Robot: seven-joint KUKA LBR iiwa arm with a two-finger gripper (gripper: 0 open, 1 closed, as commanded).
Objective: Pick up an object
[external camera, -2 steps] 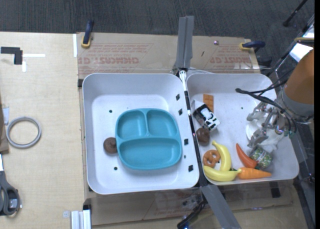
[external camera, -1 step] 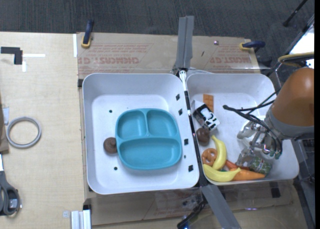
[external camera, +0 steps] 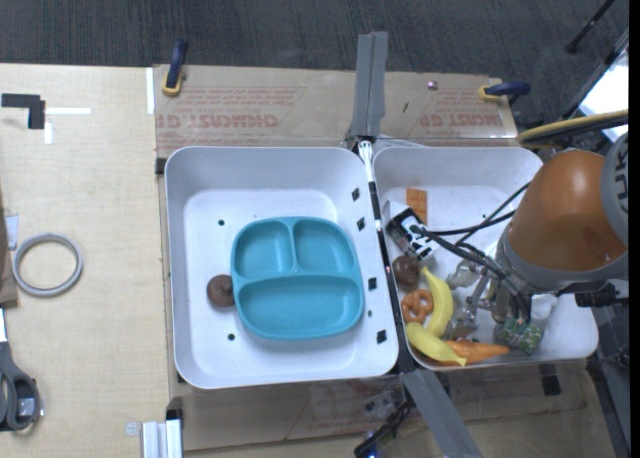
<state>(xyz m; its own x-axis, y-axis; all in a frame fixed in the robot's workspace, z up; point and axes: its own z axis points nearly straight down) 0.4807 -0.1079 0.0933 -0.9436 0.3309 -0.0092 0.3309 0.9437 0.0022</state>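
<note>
My gripper is down in the right bin, near its front, below the arm's orange band. Just left of it lie a yellow banana and a pretzel. An orange carrot lies in front of it. A greenish patterned object sits at its right. Nothing shows between the fingers from this angle.
A brown round piece and an orange wedge lie further back in the right bin. The left bin holds a teal divided plate and a brown round item. A tape ring lies on the bench at left.
</note>
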